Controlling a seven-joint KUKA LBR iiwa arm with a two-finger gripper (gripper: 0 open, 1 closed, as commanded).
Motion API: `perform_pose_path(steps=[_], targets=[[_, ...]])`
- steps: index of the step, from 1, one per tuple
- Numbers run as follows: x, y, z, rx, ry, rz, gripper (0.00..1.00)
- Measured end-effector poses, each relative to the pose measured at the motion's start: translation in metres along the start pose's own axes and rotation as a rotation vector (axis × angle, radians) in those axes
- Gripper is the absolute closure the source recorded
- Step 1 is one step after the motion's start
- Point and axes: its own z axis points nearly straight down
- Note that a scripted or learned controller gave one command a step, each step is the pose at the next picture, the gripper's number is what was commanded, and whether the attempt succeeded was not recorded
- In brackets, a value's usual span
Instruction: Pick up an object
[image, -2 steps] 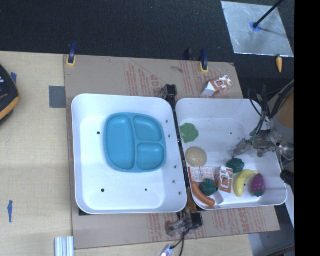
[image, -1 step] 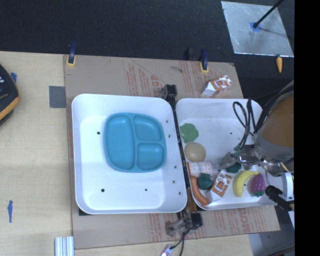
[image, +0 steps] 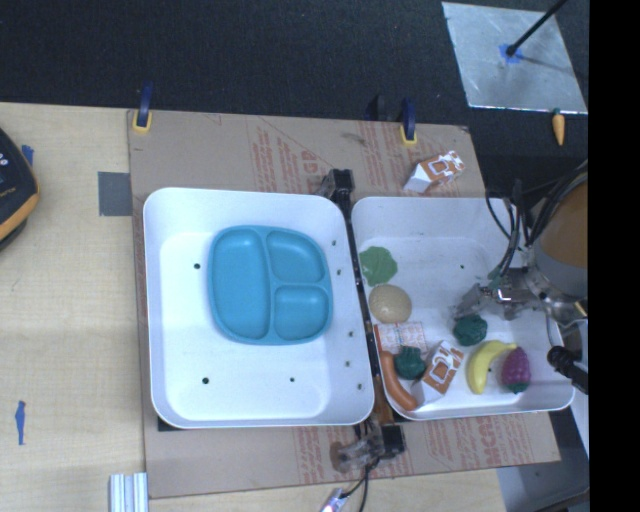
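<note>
Orange carrot toy (image: 396, 388) lies nearest me along the front wall of the right bin (image: 440, 213), with a small carton (image: 442, 366), a yellow banana (image: 483, 364) and a magenta berry-like toy (image: 516, 369) just beside it. Farther in I see the dark green object (image: 469, 328), just below and left of my gripper (image: 500, 296); the metal fingers are spread apart, holding nothing. Beyond, a beige egg-like toy (image: 390, 303) and a green leafy piece (image: 378, 264). The left bin (image: 180, 390) carries a blue divided plate (image: 270, 283).
</note>
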Motion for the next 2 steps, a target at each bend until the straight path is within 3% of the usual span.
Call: perform_pose_path(steps=[1, 2], targets=[[0.001, 0.109, -0.038, -0.002, 0.0, -0.001, 0.0], [0.029, 0.015, 0.001, 0.003, 0.001, -0.002, 0.0]])
